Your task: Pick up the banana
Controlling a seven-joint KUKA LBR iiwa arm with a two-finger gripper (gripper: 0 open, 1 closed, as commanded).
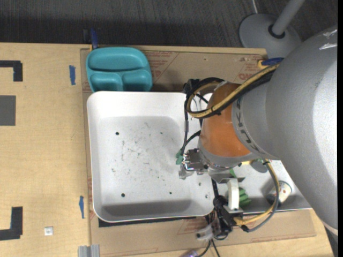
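My arm reaches in from the right, and its orange band (225, 127) and grey wrist hang low over the right bin (268, 208), covering most of it. The gripper (210, 171) sits under the wrist at the seam between the two bins, with a metal part showing at its left side. A small green thing (244, 198) peeks out below the wrist in the right bin. Near the right bin's right side lies a small pale and yellow thing (283, 190), too hidden to name.
The left white bin (107, 197) has scuffed marks on its floor. A teal divided tray (119, 68) stands behind it on the cardboard bench. Yellow and black cables loop around the wrist. A grey stand base (262, 31) is at the back right.
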